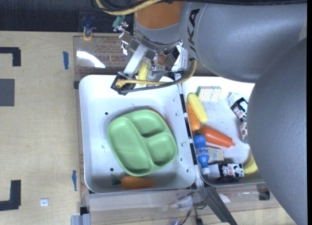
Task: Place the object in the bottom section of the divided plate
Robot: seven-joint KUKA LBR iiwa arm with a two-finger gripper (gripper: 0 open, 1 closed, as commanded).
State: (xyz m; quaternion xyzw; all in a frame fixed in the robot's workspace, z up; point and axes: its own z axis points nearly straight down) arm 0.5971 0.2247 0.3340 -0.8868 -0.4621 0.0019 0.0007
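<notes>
While the gripper (141,75) sits at the top edge of the left bin (92,121), something yellow, maybe a banana (143,70), shows at its tip, grasp and finger spread unclear. Green divided plate (142,142) lies below it in the same bin, apart, an orange carrot (138,182) just under the plate. Letters "KA" read on the arm (191,24); right bin (219,107) holds corn (197,107), a blue-capped bottle (201,153), an orange toy (217,136); their labels unreadable.
</notes>
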